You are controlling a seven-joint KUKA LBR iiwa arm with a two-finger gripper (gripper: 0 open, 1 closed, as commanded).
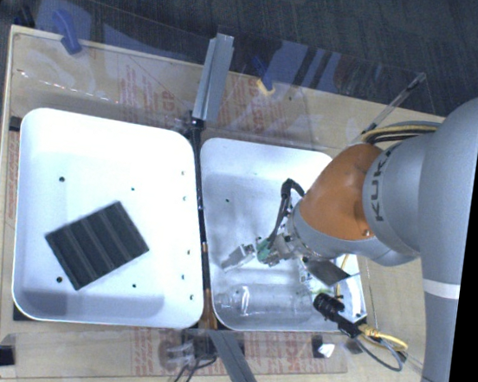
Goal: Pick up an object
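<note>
We can't tell if the gripper [253,253] is open or closed over the right bin [225,166], with a clear plastic bottle [263,303] just below it.

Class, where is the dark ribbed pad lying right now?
The dark ribbed pad lies tilted on the floor of the left bin, toward its lower left, apart from the arm.

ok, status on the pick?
Gripper low in right bin, grip unclear. Clear bottle lying near front wall. Black ridged pad in left bin. Nothing blocking.
</note>
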